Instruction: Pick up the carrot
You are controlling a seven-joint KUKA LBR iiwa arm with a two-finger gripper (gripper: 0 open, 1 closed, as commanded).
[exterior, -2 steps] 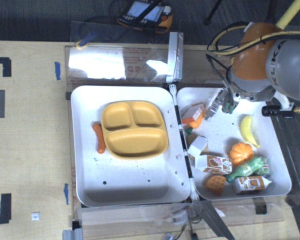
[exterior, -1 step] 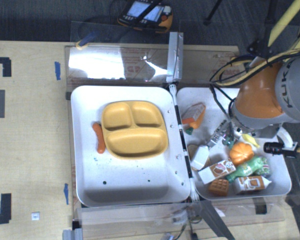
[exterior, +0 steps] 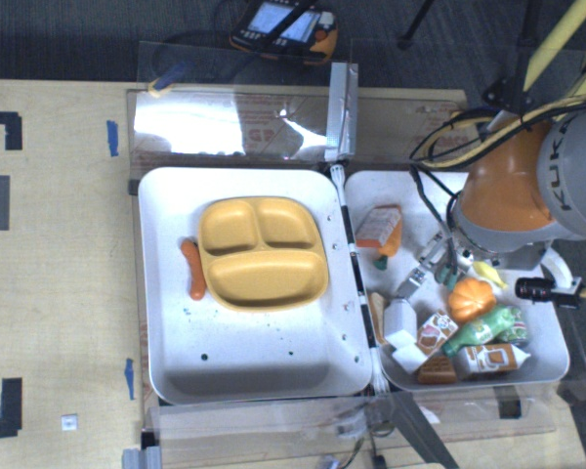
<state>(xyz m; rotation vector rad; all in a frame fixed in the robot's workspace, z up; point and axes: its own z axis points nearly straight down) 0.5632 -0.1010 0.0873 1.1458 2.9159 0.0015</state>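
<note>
Two white bins are sitting side by side across the middle of the frame, and we are looking down on them at a slant. Filling the left bin [exterior: 166, 340], a yellow divided tray [exterior: 262, 252] is lying slightly above the bin's centre, with three compartments showing. The carrot [exterior: 193, 268], a slim orange stick, is lying lengthwise on the bin floor just beside the tray's left edge, in the centre-left of the frame; we cannot tell whether it is touching the tray.

Toward the right of the frame, the right bin [exterior: 552, 355] is holding a crowd of small things. We are seeing an orange-and-white carton [exterior: 380, 228] near its upper left corner, a small orange pumpkin-like piece [exterior: 471, 299] in the middle, a green bottle shape [exterior: 486, 326] just below that, and some printed packets [exterior: 488, 359] along the lower edge.

Reaching in from the right edge, the grey arm [exterior: 566, 179] with its orange band [exterior: 504, 189] is hanging over the right bin's upper half. Its gripper [exterior: 438, 262] is pointing down and to the left among the clutter, just left of the pumpkin piece and well apart from the carrot. We cannot tell how the gripper is set at this size.

At the top centre, a black handheld controller [exterior: 281, 27] is lying on the dark floor beyond the bench.
</note>
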